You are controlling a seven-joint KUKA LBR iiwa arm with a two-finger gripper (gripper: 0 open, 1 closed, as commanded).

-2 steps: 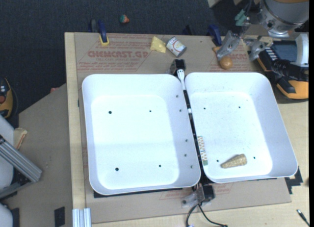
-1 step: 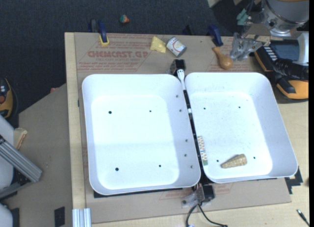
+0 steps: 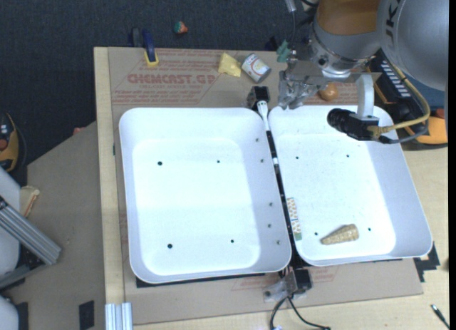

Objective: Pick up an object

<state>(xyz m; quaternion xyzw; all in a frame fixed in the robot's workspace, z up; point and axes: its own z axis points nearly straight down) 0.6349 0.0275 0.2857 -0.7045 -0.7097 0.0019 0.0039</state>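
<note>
A tan, cone-shaped object (image 3: 340,234) lies in the right bin (image 3: 399,200), near its front edge. My gripper (image 3: 293,97) hangs over the back left corner of that bin, close to the divide between the two bins and far from the cone. Nothing shows between its fingers.
The left bin (image 3: 135,179) sits beside the right one. Behind the bins, on the cardboard, lie a yellow piece (image 3: 229,65), a small white box (image 3: 255,68), a black-and-white item (image 3: 258,98) and an orange-brown lump (image 3: 328,93). A blue clamp (image 3: 149,45) grips the board's back edge.
</note>
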